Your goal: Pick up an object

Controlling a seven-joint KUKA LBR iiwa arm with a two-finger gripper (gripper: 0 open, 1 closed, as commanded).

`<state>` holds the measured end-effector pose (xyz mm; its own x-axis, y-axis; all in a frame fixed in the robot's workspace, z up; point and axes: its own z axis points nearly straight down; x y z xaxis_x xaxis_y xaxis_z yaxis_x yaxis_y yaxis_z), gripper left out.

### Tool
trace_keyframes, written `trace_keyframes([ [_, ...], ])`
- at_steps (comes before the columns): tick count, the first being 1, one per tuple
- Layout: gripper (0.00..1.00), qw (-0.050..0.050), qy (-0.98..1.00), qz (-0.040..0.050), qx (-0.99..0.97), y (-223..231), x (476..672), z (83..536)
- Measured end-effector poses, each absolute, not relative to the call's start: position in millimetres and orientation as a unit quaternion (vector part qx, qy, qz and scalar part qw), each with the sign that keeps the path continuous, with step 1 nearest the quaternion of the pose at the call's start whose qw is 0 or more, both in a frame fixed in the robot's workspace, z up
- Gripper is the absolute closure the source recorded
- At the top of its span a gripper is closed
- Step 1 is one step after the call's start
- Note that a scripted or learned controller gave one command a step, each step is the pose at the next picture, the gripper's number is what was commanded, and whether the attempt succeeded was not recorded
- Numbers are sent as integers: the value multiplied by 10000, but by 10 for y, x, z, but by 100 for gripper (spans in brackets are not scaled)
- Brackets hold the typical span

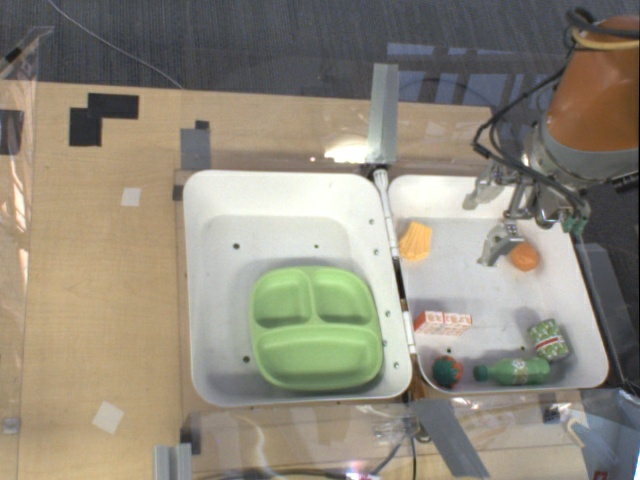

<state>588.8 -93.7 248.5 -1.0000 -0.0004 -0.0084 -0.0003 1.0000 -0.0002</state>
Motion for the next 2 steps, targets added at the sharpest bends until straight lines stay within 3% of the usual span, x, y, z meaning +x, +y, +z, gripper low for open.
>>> trace_keyframes([
  [1,0,25,9967,3,810,-1347,6104,1863],
  [2,0,57,9997,-6,-217,-1656,6126,974],
])
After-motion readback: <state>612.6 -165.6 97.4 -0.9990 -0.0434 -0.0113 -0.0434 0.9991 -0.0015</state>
